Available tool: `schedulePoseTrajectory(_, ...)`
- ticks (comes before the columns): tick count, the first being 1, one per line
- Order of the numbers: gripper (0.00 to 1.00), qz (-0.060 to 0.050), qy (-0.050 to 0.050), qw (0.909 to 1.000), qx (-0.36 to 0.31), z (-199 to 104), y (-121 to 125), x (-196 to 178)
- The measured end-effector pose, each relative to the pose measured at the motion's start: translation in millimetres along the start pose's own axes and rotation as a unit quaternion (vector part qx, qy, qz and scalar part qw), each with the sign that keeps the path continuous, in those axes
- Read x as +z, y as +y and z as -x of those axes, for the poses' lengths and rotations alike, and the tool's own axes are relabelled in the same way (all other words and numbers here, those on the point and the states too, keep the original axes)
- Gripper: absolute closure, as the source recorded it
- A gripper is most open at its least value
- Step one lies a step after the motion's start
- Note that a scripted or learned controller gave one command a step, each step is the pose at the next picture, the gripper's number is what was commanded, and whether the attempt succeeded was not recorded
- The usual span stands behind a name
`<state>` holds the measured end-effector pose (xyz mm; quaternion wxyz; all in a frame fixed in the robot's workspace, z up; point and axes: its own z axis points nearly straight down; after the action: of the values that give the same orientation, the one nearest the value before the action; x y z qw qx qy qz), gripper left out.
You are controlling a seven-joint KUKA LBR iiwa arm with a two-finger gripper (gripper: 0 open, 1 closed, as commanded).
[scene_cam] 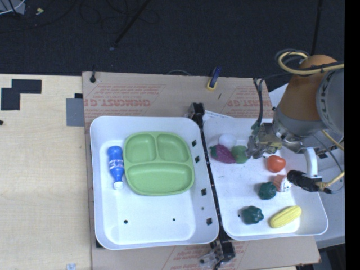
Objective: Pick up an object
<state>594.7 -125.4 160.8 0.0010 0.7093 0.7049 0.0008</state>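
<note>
Currently the arm reaches in over the right bin (320, 221), end effector (260, 145) low near that bin's upper left part, just beside a pale green item (241, 153) and a purple eggplant-like toy (223, 153). Whether the end effector is spread, clenched or grasping anything: cannot tell, the wrist blocks it. Nothing is visibly lifted.

Right bin contents: orange-red tomato-like toy (275, 163) right of the end effector, small white-and-red piece (281, 183) below it, dark green lump (267, 190) mid-bin, second dark green broccoli-like toy (251, 214) near the bottom edge, yellow corn cob (285, 216) toward the bottom right corner. A whitish round thing (226, 139) sits near the bin's top left, hard to identify.

Left bin (107, 218): green divided plate (158, 163) in its upper half, blue bottle (115, 166) with white cap lying along its left side.

Step, as a judgement: approach or descent onto a target, likely the pale green item or the purple toy. These two touch or nearly touch, so the next move calls for centring on one of them, closing, then lifting straight up. Risk: pinching both or nudging one away.
</note>
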Motion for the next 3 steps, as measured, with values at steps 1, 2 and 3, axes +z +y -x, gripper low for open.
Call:
schedulePoseTrajectory(1, 1.0, 0.0, 0.0, 1.0, -0.003, -4, 10, -51)
schedulePoseTrajectory(2, 1.0, -0.001, 0.0, 1.0, -0.003, -2, 10, -68)
schedulePoseTrajectory(3, 1.0, -0.004, 0.001, 1.0, -0.004, -47, -17, -57)
